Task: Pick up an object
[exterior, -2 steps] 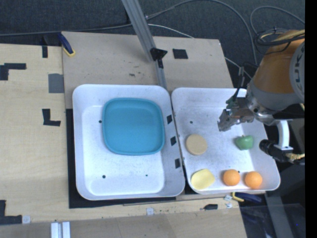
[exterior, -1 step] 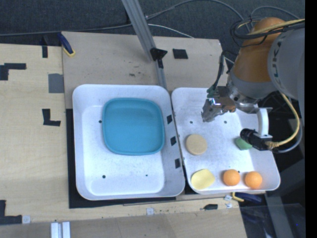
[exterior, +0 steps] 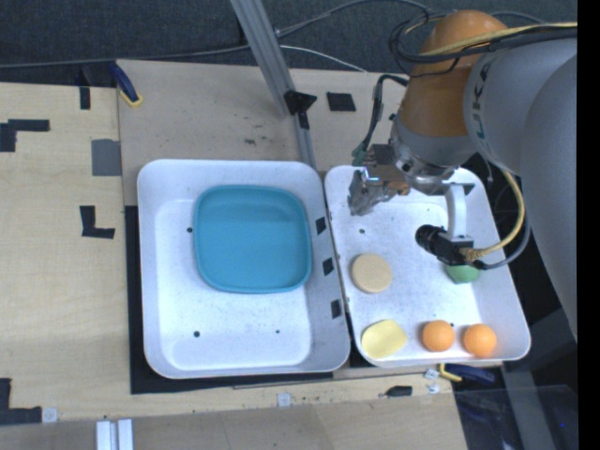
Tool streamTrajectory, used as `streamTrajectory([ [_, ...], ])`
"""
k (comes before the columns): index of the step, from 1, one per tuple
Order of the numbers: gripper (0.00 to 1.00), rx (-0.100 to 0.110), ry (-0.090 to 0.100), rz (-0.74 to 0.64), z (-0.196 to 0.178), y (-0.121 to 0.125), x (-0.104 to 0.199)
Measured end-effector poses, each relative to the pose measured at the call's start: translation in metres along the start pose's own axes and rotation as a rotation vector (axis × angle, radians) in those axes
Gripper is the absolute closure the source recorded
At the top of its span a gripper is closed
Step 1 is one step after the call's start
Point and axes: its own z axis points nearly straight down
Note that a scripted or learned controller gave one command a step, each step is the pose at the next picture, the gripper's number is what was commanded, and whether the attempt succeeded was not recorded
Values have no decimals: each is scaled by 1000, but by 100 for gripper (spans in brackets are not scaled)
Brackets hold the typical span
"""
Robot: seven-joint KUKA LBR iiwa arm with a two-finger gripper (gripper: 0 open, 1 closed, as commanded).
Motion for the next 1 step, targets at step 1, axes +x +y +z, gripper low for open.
streamTrajectory([
  [1,100,0,0,0,-5,15,55],
])
